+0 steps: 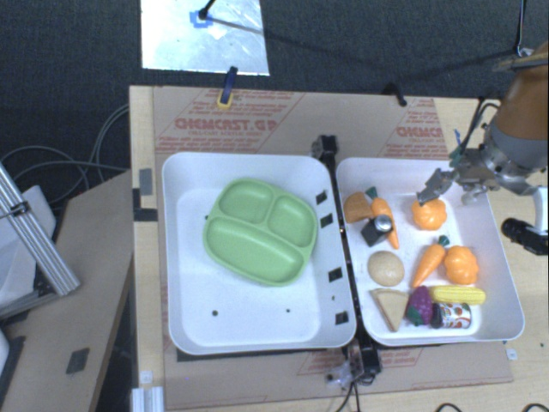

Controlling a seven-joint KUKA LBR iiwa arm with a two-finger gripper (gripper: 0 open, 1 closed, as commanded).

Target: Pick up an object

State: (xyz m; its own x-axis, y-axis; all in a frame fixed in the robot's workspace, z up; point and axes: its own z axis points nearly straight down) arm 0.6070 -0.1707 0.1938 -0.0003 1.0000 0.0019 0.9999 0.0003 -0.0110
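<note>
Orange fruit [430,215] in right bin [497,230], hand [448,187] spread open just above it, gripping nothing

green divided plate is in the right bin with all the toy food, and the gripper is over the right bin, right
Not quite. In the camera view the green plate lies in the left bin. The toy food is in the right bin, and the gripper is over that bin.

Divided plate [260,230] in left bin [184,256], toy foods [425,269] crowded in right bin [506,294]
</note>
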